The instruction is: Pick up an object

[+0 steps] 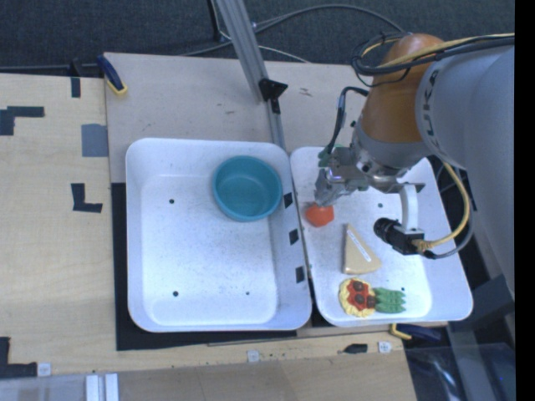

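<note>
A: Where's the pincer (324, 192)?

B: Low in the right bin (443, 299), right above the small red-orange object (318, 215) by the bin's left wall. Spread or pinching, I cannot tell.

A: And around it?

B: A tan wedge (359, 252) and a pizza toy (370, 298) nearby; a blue bowl (247, 188) in the left bin (167, 307).

A: What's the surface?
B: Pale plywood table (50, 224), with dark tape marks (82, 199) on its left part and a grey tape square (94, 139).
A: Behind it?
B: Dark blue-grey carpeted floor (100, 11) along the top, black cables (309, 15) trailing across it. A slanted grey metal post (238, 32) comes down to the table.
A: Anything clamped?
B: A blue-and-yellow clamp (113, 75) at the board's top-left corner. Light is even.
</note>
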Motion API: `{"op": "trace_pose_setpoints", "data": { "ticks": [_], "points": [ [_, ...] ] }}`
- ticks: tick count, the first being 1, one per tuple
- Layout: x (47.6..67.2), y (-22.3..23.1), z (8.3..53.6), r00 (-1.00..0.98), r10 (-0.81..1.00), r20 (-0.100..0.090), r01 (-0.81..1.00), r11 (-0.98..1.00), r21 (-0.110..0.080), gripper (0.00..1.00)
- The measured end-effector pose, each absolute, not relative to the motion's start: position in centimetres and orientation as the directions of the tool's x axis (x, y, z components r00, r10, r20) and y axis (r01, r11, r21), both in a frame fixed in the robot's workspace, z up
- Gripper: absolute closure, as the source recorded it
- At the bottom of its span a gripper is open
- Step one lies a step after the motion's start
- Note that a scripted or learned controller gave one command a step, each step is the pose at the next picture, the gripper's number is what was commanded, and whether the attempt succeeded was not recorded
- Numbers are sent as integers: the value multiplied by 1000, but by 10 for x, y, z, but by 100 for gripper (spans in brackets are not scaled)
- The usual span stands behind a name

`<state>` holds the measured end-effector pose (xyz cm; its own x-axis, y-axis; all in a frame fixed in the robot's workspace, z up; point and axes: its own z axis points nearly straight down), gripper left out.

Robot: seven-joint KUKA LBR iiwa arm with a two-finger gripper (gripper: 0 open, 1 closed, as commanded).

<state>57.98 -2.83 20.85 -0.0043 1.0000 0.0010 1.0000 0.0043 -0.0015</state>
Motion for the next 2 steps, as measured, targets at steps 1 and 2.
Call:
{"op": "trace_pose_setpoints", "data": {
  "ticks": [1,2],
  "points": [
    [594,24,202,-4,1000,1,1000,4,-1,100],
    [599,81,216,-5,1000,1,1000,5,0,100]
  ]
}}
